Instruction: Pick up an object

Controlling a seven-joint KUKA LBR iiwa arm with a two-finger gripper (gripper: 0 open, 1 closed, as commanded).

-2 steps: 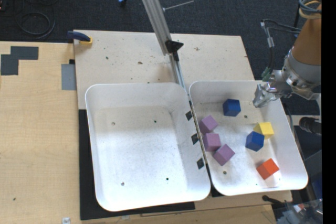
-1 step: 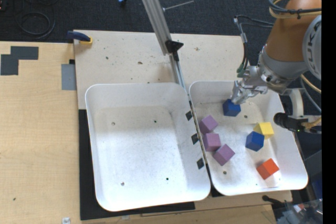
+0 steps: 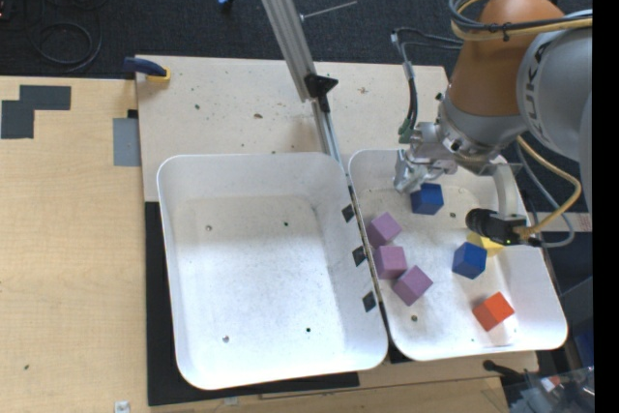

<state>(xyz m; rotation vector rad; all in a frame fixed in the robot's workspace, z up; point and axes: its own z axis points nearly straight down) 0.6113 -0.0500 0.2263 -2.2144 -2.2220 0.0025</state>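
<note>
Gripper (image 3: 414,171) (finger state: cannot tell) hovers in the right bin (image 3: 542,329), blue cube (image 3: 427,199) just below-right of it

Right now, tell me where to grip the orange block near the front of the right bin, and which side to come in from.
Take the orange block from above, across two opposite flat side faces. It rests on the floor of the right bin, apart from the other blocks, so its sides look free. It sits turned relative to the bin walls, so the hand would probably need rotating to match.
</note>
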